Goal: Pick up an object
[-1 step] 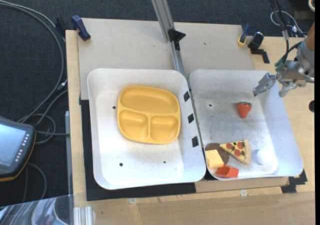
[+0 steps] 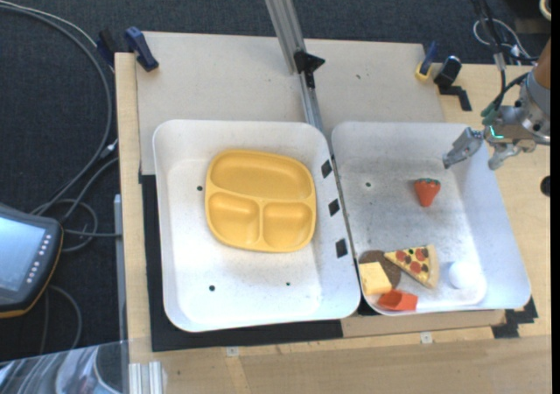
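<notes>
Overhead slanted view of the surface (image 2: 219,68) with 2 white bins side by side. The left bin (image 2: 179,208) holds a yellow tray (image 2: 260,200) with 3 compartments, lying flat near the bin's middle. The right bin (image 2: 385,165) holds several toy foods. A strawberry (image 2: 426,192) sits alone in the upper middle, well apart from the rest. Along the near edge lie a pizza slice (image 2: 416,264), a cheese block (image 2: 375,278) just left of it, a brown piece (image 2: 385,261) between them, an orange piece (image 2: 398,300) at the rim, and a white ball (image 2: 463,275) to the right of the pizza. The pincer (image 2: 479,149) hangs over the bin's far right corner, up and to the right of the strawberry, its 2 fingers spread apart with nothing between them. Clamps (image 2: 140,46) grip the surface's far corners.
</notes>
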You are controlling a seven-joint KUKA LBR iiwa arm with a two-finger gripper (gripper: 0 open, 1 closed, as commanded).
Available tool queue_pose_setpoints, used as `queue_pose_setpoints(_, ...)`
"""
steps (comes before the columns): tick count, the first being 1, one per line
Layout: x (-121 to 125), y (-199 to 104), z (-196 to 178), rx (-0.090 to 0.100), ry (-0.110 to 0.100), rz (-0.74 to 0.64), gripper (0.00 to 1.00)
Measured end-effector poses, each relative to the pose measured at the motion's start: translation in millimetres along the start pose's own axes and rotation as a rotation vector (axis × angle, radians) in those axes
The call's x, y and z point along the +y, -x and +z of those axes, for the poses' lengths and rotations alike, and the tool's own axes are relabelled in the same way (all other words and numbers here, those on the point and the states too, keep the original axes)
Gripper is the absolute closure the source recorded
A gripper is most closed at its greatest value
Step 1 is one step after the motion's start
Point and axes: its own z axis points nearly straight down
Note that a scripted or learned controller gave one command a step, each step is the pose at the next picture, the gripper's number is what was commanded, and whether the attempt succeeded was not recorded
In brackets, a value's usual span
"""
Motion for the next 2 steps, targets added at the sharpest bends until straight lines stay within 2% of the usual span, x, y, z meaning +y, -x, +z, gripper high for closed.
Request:
queue_pose_setpoints(1,2.8,1.9,42.9,0.001,-0.004,0.001,0.0)
queue_pose_setpoints(2,4.9,-4.7,104.4,0.002,-0.005,0.0,0.0)
